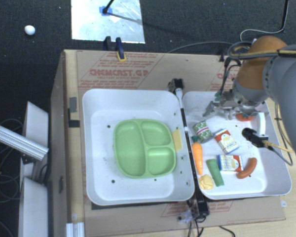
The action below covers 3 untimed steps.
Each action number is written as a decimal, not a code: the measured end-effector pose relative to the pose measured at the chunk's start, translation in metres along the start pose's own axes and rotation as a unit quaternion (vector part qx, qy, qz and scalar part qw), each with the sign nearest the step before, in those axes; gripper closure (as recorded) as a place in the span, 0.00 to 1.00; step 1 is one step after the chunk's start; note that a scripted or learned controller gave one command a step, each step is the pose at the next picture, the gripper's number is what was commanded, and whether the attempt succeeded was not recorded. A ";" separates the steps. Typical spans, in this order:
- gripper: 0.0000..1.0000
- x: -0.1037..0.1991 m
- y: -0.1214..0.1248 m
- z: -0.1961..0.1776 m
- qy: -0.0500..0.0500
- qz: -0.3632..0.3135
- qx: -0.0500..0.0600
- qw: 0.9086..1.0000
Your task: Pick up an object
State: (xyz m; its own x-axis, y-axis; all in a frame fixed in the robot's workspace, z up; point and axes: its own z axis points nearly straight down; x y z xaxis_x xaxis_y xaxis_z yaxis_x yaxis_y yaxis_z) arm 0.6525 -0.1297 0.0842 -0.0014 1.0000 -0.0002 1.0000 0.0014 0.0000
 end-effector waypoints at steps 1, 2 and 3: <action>0.00 -0.049 -0.036 -0.001 -0.001 0.001 -0.001 1.000; 0.00 -0.006 0.017 -0.001 0.000 -0.002 -0.002 1.000; 0.00 0.005 -0.063 0.000 0.000 0.000 0.000 1.000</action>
State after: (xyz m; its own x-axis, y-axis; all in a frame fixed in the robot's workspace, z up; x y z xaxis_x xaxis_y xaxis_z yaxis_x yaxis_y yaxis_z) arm 0.5899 -0.1252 0.0844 -0.0016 1.0000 -0.0001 1.0000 0.0016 0.0006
